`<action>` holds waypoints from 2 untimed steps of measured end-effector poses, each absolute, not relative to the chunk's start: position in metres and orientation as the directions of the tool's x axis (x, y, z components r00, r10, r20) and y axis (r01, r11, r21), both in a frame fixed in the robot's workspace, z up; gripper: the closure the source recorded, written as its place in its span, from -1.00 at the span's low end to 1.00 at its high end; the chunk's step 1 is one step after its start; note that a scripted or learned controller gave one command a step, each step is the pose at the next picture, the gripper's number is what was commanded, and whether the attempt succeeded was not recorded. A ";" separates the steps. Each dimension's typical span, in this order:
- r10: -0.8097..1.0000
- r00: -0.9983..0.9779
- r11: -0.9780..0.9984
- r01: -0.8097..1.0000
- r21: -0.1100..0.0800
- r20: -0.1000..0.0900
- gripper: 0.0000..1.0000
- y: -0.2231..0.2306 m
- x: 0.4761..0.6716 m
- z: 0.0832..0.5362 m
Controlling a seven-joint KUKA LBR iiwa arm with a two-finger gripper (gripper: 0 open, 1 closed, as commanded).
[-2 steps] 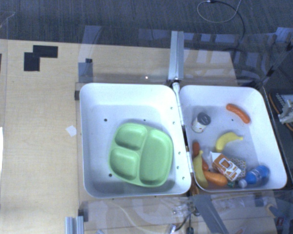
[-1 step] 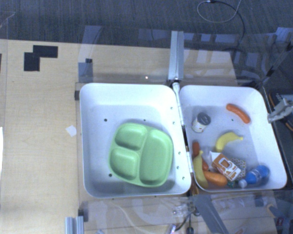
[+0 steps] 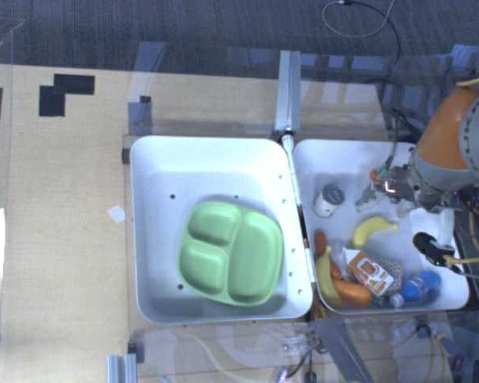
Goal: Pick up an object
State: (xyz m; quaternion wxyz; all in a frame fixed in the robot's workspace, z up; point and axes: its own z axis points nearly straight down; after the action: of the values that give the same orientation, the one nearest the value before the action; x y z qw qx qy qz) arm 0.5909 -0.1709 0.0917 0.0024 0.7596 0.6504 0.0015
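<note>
Over right bin [image 3: 461,298]: gripper [image 3: 383,183] beside banana [image 3: 373,230]; fingers' state unclear.

My arm [image 3: 463,138] reaches in from the right, my gripper [image 3: 385,187] low and, I think, angled leftward.

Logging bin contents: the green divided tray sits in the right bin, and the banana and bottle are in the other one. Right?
Not quite. The camera view shows the green tray in the left bin; the banana and bottle lie in the right bin.
</note>
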 end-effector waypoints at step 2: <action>0.997 0.080 -0.080 0.997 0.010 0.001 1.00 -0.171 0.665 0.100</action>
State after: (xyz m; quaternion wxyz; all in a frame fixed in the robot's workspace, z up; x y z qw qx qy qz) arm 0.6650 -0.1712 0.1000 0.0035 0.7347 0.6784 0.0036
